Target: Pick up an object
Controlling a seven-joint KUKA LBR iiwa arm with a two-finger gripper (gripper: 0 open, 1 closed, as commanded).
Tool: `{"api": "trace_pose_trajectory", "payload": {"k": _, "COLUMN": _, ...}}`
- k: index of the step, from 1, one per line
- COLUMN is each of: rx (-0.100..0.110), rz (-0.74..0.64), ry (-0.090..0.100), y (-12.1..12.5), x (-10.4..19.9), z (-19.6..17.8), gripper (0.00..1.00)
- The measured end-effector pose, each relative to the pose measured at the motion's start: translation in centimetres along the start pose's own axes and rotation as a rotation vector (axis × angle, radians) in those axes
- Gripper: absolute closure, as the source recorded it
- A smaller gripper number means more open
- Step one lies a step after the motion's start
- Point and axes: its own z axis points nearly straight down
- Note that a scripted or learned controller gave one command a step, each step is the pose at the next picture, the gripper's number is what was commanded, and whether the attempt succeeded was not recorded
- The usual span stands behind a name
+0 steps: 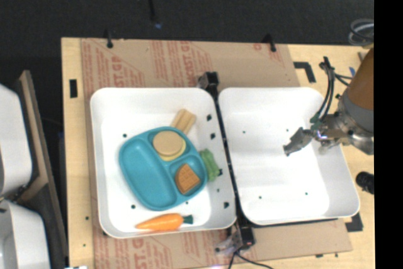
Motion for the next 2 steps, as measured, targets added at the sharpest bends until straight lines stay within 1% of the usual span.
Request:
{"api": "trace_pose_trajectory", "payload": {"k": 1, "rx": 0.0, "rz": 0.0, "ry": -0.001, "y": 5.3, "x": -3.3, "z": 0.7, "gripper": 0.0}}
{"api": "trace_pose_trajectory", "payload": {"k": 2, "rx": 0.009, "rz": 0.001, "ry": 0.001, "y": 7.6, "x": -5.4, "z": 10.5, "gripper": 0.0}}
